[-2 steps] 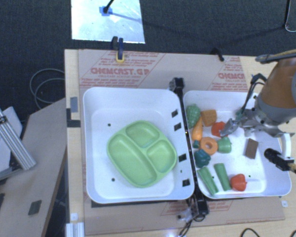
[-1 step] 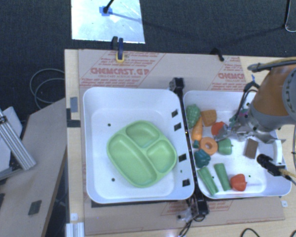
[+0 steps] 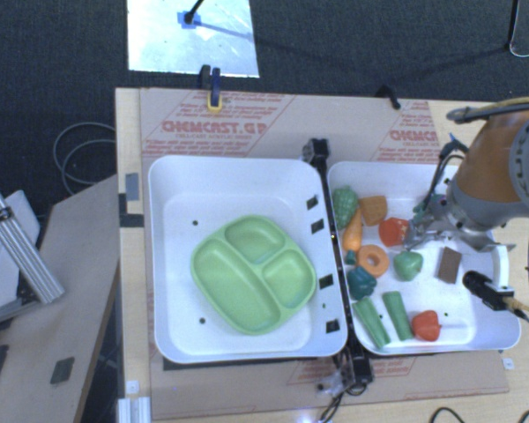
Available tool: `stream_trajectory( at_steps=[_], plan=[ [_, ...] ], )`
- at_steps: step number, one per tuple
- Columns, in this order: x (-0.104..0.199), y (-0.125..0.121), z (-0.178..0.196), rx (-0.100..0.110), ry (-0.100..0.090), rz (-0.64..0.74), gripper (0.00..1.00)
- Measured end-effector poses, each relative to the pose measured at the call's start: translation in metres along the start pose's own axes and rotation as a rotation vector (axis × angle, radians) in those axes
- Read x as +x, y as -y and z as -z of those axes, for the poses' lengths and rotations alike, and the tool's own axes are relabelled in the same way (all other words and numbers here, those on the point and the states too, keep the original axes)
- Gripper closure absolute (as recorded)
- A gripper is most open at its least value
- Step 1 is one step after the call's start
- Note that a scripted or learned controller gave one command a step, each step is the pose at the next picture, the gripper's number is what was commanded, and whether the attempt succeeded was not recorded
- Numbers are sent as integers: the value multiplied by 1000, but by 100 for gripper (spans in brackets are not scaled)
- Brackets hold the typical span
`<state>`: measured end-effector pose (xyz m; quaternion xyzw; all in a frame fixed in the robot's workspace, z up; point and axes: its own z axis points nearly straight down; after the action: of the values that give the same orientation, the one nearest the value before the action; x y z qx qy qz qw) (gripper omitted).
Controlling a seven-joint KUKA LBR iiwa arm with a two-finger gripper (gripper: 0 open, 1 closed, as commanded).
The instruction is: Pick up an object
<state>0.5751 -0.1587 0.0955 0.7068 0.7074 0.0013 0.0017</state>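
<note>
Gripper (image 3: 416, 233) sat low btwn red tomato toy (image 3: 392, 231) & green pepper toy (image 3: 407, 264); can't tell its state. Toys were crowded, so it might've bumped one away.

The bench (image 3: 247, 113) bears two white bins (image 3: 238, 192) side by side.

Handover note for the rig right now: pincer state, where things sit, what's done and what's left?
Pincer: low in the right white bin, among the toys, between the red tomato-like piece and the green pepper-shaped piece; grip state cannot be read.
Same bin: orange ring, brown block, two green sticks.
Left white bin: green divided plate.
Done: no visible pick. Left: grasp and lift one object.
</note>
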Motion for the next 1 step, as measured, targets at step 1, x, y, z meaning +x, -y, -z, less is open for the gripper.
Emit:
stream_trajectory(
  at_steps=[1],
  plan=[
    [1,-4,44,-1,1,3,100]
  ],
)
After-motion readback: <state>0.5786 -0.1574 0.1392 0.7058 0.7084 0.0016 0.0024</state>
